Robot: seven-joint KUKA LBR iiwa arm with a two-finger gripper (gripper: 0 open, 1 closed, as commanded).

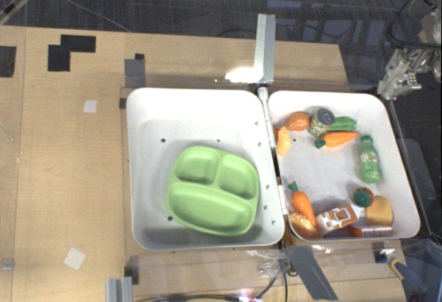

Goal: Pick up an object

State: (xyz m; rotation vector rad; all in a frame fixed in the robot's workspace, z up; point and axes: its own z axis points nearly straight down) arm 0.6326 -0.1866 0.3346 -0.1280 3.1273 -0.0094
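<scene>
1. Two bins; toys sit in right bin (394,155), green bottle (369,159) near its right wall
2. Gripper (402,76) outside bin's far-right corner, state can't tell
3. Step: approach; next, move over bottle, descend

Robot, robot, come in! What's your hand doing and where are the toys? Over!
Hand parked outside the right bin's far corner, holding nothing. Toy food crowds that bin's edges; green bottle lies apart. Green plate in left bin. Nothing blocking.

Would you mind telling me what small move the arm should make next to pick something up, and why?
Probably swing the tool left and down over the right bin: it sits outside the top right corner, holding nothing, and the green bottle lies nearest, apart from its neighbours.
</scene>
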